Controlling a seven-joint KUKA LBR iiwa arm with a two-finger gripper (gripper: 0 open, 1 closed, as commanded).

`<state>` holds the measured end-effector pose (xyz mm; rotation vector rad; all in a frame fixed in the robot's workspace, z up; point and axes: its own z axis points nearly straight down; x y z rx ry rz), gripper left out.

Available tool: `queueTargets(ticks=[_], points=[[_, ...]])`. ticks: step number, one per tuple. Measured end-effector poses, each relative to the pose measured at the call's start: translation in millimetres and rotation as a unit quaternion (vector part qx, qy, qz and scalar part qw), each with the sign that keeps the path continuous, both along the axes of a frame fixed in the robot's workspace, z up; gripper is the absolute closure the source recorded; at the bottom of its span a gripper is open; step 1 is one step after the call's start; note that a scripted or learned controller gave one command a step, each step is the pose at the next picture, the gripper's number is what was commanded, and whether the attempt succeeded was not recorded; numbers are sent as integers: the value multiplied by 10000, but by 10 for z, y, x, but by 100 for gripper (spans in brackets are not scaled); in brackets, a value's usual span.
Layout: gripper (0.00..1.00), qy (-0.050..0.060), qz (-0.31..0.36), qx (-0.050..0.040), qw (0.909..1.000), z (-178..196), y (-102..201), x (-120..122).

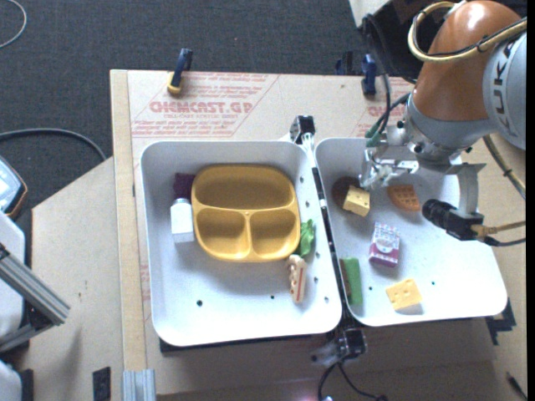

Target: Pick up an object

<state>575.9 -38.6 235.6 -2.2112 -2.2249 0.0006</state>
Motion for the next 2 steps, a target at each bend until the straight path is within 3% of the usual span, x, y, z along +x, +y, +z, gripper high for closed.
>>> queueTargets(ticks=[1,2], points=[[100,-1,-30,-11,10000,-43,-40,-43],[100,-10,-19,-14,10000,-120,122,34]])
